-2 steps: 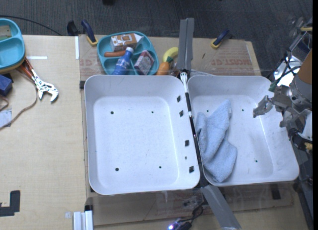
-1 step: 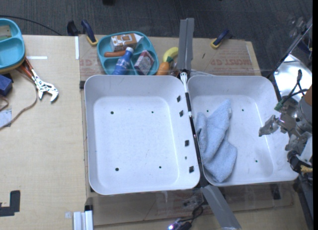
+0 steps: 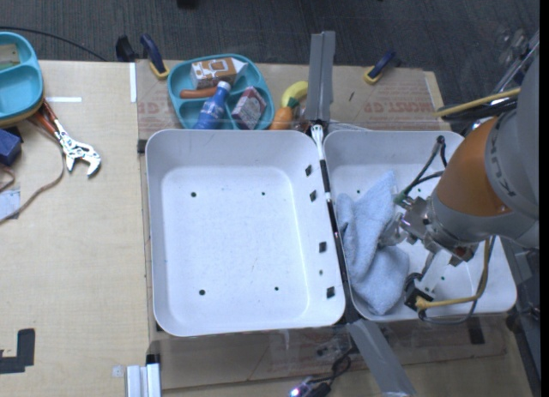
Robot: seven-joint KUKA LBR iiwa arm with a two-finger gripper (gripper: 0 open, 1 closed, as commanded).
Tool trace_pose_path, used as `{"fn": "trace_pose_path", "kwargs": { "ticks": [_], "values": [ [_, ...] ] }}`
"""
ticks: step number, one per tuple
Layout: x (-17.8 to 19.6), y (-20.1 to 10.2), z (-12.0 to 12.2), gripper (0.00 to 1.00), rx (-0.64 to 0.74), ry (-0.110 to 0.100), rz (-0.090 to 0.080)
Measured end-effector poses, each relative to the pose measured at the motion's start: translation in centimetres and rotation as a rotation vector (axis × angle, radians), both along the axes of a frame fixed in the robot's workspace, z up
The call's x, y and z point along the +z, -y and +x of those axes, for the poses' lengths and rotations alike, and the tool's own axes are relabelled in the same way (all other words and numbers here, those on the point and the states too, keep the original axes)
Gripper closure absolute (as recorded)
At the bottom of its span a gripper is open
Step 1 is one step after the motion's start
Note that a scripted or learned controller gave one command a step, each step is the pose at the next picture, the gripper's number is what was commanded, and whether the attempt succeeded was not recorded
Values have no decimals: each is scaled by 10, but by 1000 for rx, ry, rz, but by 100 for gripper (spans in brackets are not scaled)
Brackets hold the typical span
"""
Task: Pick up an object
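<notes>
A crumpled light blue cloth lies in the right bin, along its left side. The grey arm with the orange band reaches in from the right and is bent low over the bin. My gripper is down at the cloth's right edge, touching or pressing into the fabric. The wrist and cables hide the fingers.
The left bin sits beside the right one, with a grey post standing between them at the back. A teal tray of small items and a banana lie behind the bins. A wrench rests on the bench at left.
</notes>
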State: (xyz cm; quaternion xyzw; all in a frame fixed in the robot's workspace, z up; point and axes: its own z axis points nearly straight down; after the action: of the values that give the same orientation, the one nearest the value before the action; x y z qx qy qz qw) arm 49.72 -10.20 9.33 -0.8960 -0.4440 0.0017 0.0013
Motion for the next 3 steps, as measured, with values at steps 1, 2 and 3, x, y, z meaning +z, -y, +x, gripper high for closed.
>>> {"fn": "trace_pose_path", "kwargs": {
  "ticks": [1,2,3],
  "values": [
    [12,37,27,0,339,2,-1],
    [30,99,47,0,249,3,-1],
    [30,99,47,0,249,3,-1]
  ]
}}
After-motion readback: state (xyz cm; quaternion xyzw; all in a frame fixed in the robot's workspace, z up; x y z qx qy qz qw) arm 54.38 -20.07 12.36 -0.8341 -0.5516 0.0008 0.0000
